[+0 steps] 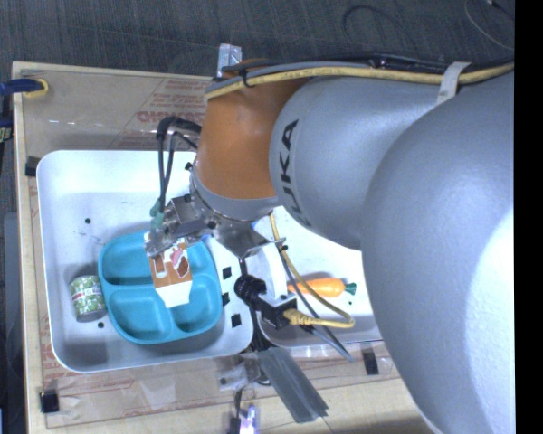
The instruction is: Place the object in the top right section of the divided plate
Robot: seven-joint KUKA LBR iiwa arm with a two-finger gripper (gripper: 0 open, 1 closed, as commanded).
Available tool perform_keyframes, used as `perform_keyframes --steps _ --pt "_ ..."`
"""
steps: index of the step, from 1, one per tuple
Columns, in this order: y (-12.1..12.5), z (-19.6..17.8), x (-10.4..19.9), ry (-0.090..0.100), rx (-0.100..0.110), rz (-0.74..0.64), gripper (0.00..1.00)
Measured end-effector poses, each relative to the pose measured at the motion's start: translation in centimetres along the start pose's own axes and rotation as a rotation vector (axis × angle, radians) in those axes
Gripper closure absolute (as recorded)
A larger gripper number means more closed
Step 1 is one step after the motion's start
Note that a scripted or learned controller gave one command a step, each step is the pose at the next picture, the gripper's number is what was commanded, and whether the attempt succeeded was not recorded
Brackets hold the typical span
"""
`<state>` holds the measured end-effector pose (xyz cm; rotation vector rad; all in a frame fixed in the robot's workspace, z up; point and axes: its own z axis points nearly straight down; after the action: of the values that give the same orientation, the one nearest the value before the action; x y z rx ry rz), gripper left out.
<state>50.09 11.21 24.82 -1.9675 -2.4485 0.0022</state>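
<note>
The arm [344, 152] fills the right and centre of the frame, bent down so that its gripper [174, 242] hangs over the blue divided plate [131, 310] in the left bin [63, 188]; the reach from the right explains why the wrist blocks much of the plate's upper right corner. Directly below the gripper sits a small brown and white box-like object [175, 283], over the plate's right side near the ridge between sections; it seems to be the thing to be placed, though whether it rests on the plate or hangs from the fingers is unclear. The fingers are buried in wrist hardware and cables, so I cannot tell how far apart they stand or whether they grip anything. A small green can [87, 297] stands just left of the plate, out of the way; a carrot-like orange item [321, 287] lies in the right bin [366, 328], centre right of the frame, apart from the work.
</note>
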Motion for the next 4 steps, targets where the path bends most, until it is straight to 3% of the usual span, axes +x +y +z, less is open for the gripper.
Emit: perform_keyframes --steps 1,2,3,4 --pt "3.3 5.6 3.8 0.0 0.005 0.042 1.0" --pt "0.6 3.9 -2.5 0.0 0.002 0.017 1.0" --pt "5.3 3.5 0.4 -0.001 0.0 -0.085 1.0" --pt "2.7 4.4 -2.3 0.0 0.002 -0.106 1.0"
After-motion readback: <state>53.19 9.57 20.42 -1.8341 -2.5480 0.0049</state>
